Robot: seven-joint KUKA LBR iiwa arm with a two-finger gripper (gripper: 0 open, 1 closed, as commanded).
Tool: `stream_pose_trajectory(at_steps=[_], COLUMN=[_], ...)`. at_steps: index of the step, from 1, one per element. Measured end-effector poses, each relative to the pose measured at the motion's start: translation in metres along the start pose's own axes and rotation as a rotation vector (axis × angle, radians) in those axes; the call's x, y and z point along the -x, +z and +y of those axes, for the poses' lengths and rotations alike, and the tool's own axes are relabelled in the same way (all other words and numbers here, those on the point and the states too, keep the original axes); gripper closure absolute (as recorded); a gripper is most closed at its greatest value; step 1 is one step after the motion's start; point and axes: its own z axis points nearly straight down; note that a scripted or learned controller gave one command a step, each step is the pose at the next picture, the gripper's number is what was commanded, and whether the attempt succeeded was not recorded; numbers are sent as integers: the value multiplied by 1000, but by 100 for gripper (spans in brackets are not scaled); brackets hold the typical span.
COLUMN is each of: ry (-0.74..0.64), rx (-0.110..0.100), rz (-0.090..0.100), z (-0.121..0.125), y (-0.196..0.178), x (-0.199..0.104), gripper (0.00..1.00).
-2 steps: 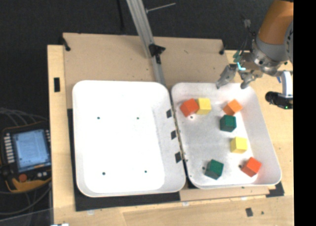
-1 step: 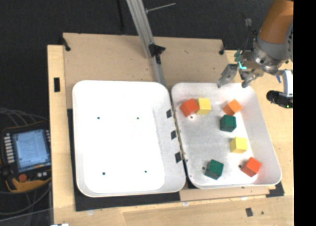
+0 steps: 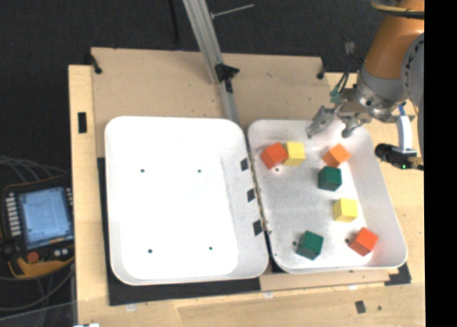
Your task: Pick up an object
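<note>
The right bin (image 3: 385,197) holds several small blocks. An orange block (image 3: 273,155) touches a yellow one (image 3: 295,151) near the bin's far left. Another orange block (image 3: 336,154) lies at the far middle with a green block (image 3: 329,178) just in front of it. Nearer the front are a yellow block (image 3: 345,208), a green block (image 3: 310,244) and an orange block (image 3: 363,240). My gripper (image 3: 333,126) hangs over the bin's far edge, open, with nothing between its fingers. It is above and slightly behind the far-middle orange block.
The left bin (image 3: 114,197) lies beside the right one, with a strip of small black clips (image 3: 251,193) along their shared edge. A slanted metal pole (image 3: 207,36) rises behind the bins. A handheld control pad (image 3: 39,218) sits at the far left, off the bench.
</note>
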Motion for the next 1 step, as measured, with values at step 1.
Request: stream_pose_trajectory(at_steps=[1], ry=[0], rx=[9], rz=[0], z=[1], y=[57], x=[-1], gripper=[0])
